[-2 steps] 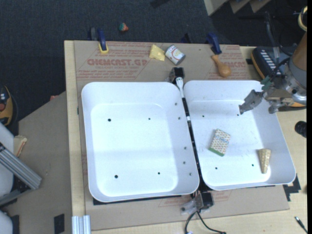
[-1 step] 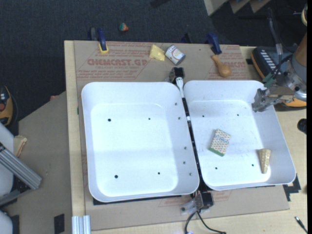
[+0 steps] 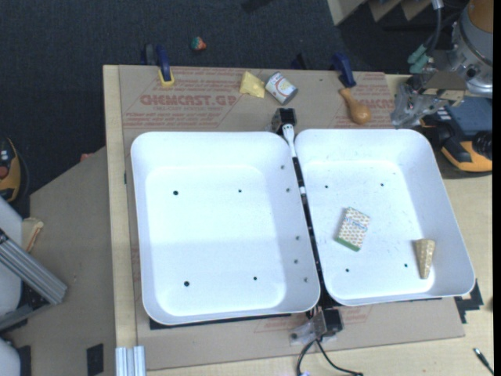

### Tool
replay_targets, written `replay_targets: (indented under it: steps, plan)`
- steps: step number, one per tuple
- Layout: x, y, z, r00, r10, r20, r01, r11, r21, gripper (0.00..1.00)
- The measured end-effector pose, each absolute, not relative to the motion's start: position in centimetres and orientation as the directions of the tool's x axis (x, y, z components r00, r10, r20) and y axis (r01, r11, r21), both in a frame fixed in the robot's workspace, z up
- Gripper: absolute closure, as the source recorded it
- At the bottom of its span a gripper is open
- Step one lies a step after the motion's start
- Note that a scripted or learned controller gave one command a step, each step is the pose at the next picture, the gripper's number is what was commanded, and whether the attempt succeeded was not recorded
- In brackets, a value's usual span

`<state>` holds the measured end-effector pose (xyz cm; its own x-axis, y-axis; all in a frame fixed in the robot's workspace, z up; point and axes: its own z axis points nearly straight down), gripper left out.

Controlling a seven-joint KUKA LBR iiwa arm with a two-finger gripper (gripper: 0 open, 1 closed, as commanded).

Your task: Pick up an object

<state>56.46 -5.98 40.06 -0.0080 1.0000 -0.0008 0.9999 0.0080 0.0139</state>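
Observation:
The right bin (image 3: pixel 376 180) holds two objects. A small patterned block (image 3: pixel 354 229) with a green edge lies near its middle. A tan cone-shaped piece (image 3: pixel 424 257) rests by its lower right rim. My gripper (image 3: pixel 412 110) hangs outside the bins, just past the right bin's upper right corner, above the bench board. It is well clear of both objects, and nothing shows in it.
The left bin (image 3: pixel 211 225) sits beside the right one. On the board behind the bins lie a yellow wedge (image 3: pixel 252 85), a small grey-white box (image 3: pixel 281 88) and a brown wooden piece (image 3: pixel 357 108). Blue clamps (image 3: pixel 163 65) (image 3: pixel 342 69) grip the far edge.

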Motion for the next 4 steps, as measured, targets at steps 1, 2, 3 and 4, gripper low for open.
replay_targets:
  steps: [1,2,3,4]
  plan:
    - [59.4,1.8,30.0,-0.008,1.0,0.002,1.0,0.008,-0.009,1.0]
    - [59.9,6.1,39.5,-0.005,1.0,0.001,1.0,0.005,0.01,1.0]
    - [58.5,10.9,30.6,-0.003,1.0,0.0,1.0,0.003,-0.007,1.0]
    - [61.0,23.0,27.6,-0.007,1.0,0.003,1.0,0.007,0.005,1.0]
